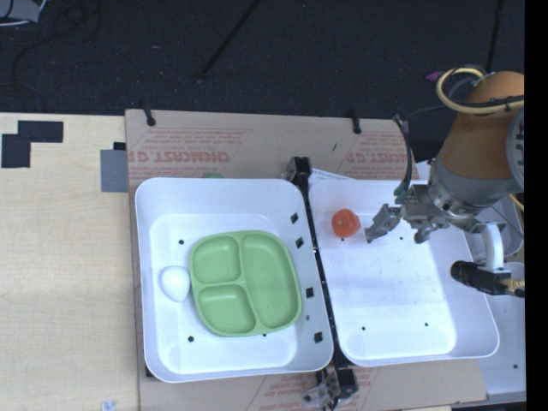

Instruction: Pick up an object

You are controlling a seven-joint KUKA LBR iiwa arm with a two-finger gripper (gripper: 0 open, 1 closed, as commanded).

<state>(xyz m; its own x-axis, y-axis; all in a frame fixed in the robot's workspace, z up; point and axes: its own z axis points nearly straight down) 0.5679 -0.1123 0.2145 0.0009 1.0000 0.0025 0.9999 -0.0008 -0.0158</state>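
A: What's hard to read? The arm [479, 157] is cut off at the right edge; the tool [399, 227] is dark and small, one finger pointing left-down near 440,297, another near 492,306; whether they stand apart or together, cannot tell.

B: Holding anything?

A: Nothing seen between the fingers; the orange-red ball [346, 223] lies in the right bin [428, 336], upper left part, just beside the left fingertip but apart from it; round, small, a bit blurred.

B: Other stuff?

A: Left bin [163, 204] has a green divided plate [245, 282], three compartments; a white egg-like object [175, 282] touches its left edge; both bins sit on a cardboard sheet [231, 148] on the surface [60, 298]; a black clip strip [312, 264] runs between the bins.
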